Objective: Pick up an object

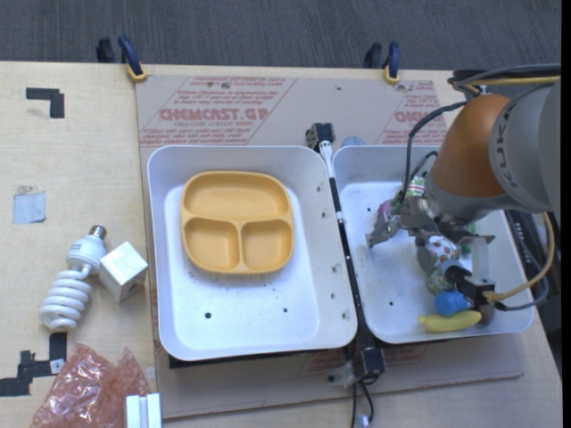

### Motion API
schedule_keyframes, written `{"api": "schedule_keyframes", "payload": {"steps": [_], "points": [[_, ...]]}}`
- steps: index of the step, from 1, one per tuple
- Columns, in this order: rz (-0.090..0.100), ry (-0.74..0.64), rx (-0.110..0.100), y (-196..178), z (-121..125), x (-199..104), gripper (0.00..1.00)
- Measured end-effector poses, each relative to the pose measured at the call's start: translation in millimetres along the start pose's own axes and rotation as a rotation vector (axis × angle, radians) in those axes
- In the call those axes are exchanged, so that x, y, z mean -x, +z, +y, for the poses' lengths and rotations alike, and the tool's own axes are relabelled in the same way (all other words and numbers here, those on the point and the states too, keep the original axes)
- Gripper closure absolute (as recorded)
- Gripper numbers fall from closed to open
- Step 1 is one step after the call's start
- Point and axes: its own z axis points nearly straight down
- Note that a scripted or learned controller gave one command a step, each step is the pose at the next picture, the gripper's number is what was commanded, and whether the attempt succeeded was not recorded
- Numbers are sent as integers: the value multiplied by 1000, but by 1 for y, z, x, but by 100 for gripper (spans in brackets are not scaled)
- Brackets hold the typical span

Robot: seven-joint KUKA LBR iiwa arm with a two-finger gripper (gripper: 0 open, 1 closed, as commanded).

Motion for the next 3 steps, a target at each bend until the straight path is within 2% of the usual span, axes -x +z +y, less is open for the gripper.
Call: {"api": "schedule_keyframes", "payload": {"steps": [1, 2, 3], "points": [[0, 0, 1, 0, -51, 63, 0], [-1, 1, 5, -10, -49, 64, 100], [-1, -3, 3, -168, -43, 17, 100]]}}
